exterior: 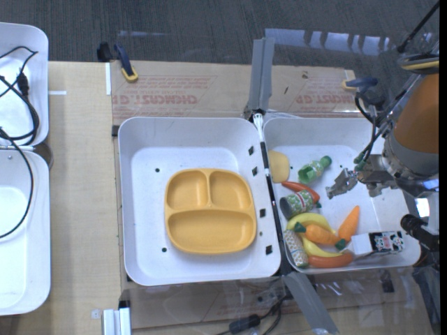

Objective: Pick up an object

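Toys crowd the right bin (328, 139); my gripper (342, 184) hovers above them, empty; I cannot tell its opening.

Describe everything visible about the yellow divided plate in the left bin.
The yellow divided plate is a rounded-rectangle tray of what looks like matte plastic, orange-yellow throughout. Raised ridges split it into three compartments: two smaller ones at the far side and one wide one nearer the camera. It lies flat, right side up, about mid-floor in the left bin, apart from the walls. Nothing rests on it, and only the bin floor touches it.
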Motion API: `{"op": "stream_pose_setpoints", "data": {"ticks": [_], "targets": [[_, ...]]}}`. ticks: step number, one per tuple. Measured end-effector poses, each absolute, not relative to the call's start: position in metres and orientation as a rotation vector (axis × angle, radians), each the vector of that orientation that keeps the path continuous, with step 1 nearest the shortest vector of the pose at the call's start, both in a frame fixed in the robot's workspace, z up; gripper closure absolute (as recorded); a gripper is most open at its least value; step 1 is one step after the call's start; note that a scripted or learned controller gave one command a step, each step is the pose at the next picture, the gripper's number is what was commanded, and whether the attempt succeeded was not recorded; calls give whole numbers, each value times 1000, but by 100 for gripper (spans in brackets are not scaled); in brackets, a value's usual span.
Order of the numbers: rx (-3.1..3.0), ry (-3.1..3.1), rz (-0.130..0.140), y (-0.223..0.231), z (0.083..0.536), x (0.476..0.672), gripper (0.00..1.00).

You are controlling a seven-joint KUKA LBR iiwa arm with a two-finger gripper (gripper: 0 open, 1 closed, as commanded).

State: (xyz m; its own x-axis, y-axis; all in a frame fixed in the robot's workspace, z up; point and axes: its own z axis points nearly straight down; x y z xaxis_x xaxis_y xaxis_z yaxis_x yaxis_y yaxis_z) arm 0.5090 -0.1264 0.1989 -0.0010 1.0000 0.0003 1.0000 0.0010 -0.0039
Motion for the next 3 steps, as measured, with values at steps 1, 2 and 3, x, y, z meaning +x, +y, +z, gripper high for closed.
{"op": "stream_pose_setpoints", "data": {"ticks": [1,2,3], "targets": [[-2350,-2080,4,-152,157,509,0],[-2335,-2102,4,-148,257,520,0],[-2208,-2231,3,-185,155,496,0]]}}
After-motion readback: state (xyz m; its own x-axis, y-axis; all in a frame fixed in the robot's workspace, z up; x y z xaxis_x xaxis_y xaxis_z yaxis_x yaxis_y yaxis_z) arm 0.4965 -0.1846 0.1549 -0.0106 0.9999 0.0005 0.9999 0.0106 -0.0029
